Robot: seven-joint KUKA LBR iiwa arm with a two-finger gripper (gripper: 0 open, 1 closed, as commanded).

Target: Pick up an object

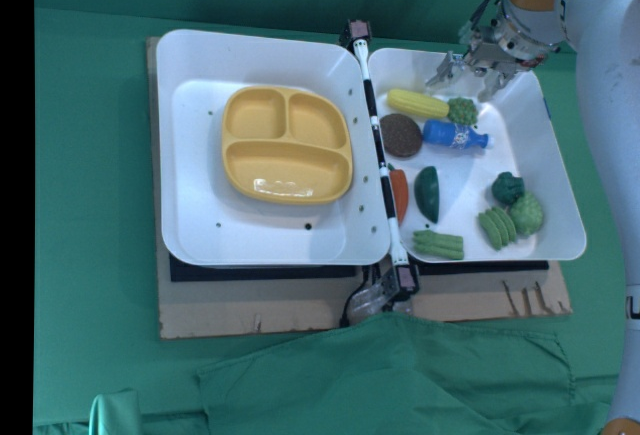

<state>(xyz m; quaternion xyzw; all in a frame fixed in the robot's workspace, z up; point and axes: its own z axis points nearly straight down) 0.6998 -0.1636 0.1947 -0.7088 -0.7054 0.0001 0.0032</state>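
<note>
My gripper hangs over the far part of the right bin, its fingers spread open with nothing between them. Just below it lie a yellow corn cob with a small green broccoli floret at its end. A blue bottle and a brown round patty lie beside those. Nearer the front are an orange carrot, a dark green pepper, a green bean bundle, a pea pod, a dark broccoli and a pale green lettuce head.
The left bin holds a yellow divided plate. A black-and-white rod runs along the seam between the bins. Green cloth bunches at the bench's front edge.
</note>
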